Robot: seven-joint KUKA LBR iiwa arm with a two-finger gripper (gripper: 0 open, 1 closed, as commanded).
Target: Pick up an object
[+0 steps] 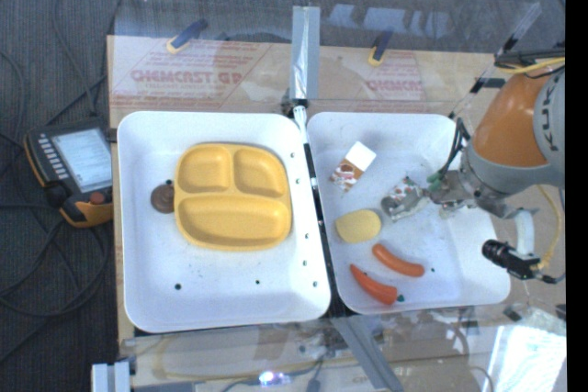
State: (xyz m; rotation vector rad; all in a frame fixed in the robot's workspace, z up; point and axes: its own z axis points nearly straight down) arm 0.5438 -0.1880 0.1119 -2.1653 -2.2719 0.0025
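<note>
My gripper [401, 199] hangs over the middle of the right bin [478, 285], its metal fingers pointing left. A white and brown box [353, 164] lies up and left of it. A yellow lemon-like piece [358, 225] sits just below and left of the gripper. Two orange-red sausages lie nearer the front: one [399, 261] below the gripper, the other [374, 285] close to the front wall. Nothing shows between the fingers.
The left bin [147, 289] holds a yellow three-part plate [233, 196] with a small brown disc [163, 197] at its left rim. A handheld pendant [73, 170] lies off the bench to the left. The grey arm with its orange band [514, 128] fills the right side.
</note>
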